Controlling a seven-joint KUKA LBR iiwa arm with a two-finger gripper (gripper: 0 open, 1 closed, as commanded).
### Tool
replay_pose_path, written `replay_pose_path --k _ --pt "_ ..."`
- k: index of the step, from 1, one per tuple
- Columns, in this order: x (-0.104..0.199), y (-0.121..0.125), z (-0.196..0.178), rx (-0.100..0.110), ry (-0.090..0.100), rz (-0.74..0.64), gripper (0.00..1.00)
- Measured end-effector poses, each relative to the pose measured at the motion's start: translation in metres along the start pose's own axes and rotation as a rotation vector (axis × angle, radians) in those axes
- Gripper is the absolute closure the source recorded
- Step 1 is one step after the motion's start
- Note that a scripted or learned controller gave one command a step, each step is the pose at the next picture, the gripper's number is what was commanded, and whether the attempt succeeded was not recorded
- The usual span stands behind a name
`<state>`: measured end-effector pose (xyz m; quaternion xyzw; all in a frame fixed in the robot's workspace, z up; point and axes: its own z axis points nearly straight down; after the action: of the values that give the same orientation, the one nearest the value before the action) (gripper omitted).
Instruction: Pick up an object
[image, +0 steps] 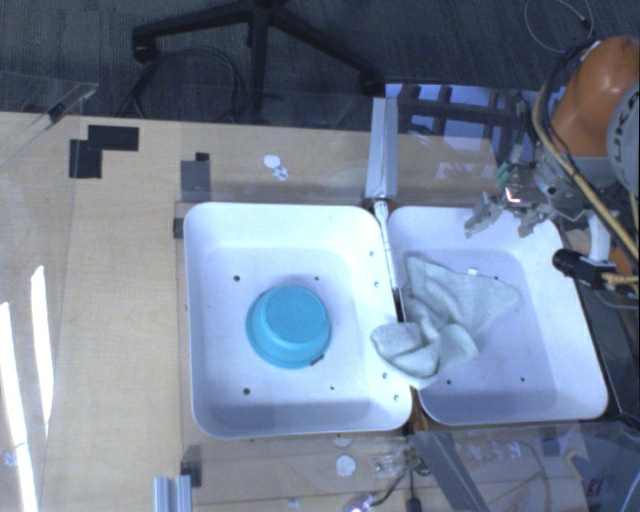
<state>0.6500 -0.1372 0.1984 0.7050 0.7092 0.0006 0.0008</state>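
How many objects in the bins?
2: a blue bowl in the left bin; a grey cloth in the right bin, draped over the divider. It may hide more.

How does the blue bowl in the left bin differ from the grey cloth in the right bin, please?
The blue bowl is round and rigid with a clean outline; the grey cloth is crumpled and irregular. The bowl sits near the middle of the left bin, clear of its walls; the cloth sprawls across the right bin and bunches against the divider, one fold lapping over the edge. Both lie apart from the gripper.
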Motion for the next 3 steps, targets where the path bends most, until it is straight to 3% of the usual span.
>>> replay_pose_path --k 1,2,3 --pt "-0.016 0.019 0.098 -0.007 -0.004 -0.292 0.00" --pt "-0.014 0.021 0.088 -0.011 -0.004 -0.296 1.00" --pt "-0.005 -0.033 -0.021 -0.005 -0.002 -0.497 1.00"
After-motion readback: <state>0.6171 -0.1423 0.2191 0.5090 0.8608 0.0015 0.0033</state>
